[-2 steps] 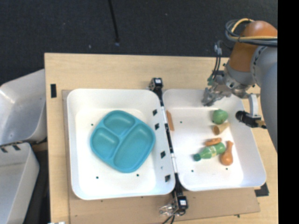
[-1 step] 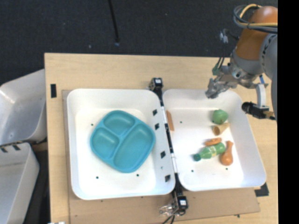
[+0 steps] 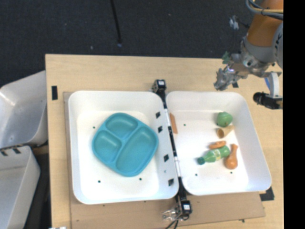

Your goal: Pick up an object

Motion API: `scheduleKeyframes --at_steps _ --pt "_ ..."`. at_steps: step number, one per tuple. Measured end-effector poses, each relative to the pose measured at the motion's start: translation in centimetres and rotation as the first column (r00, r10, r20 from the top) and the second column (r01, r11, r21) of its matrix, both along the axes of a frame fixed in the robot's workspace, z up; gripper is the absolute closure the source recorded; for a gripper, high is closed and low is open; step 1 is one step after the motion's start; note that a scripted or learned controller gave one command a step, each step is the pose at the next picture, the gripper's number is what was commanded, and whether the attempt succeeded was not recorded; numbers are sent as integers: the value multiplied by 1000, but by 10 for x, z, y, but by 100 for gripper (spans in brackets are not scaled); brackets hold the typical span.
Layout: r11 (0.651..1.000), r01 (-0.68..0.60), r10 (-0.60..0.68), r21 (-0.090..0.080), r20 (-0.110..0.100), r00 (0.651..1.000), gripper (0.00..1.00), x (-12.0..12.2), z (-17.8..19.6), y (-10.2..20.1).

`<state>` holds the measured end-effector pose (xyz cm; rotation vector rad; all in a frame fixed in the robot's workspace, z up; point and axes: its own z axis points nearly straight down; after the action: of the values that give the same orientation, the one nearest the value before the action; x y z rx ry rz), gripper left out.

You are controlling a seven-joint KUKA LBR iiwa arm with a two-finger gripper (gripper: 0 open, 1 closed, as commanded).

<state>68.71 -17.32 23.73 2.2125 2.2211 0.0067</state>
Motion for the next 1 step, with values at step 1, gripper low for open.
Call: scheduleKeyframes --at_steps 1 --pt "1000 -1 1 0 0 1000 100 1 51 -1"
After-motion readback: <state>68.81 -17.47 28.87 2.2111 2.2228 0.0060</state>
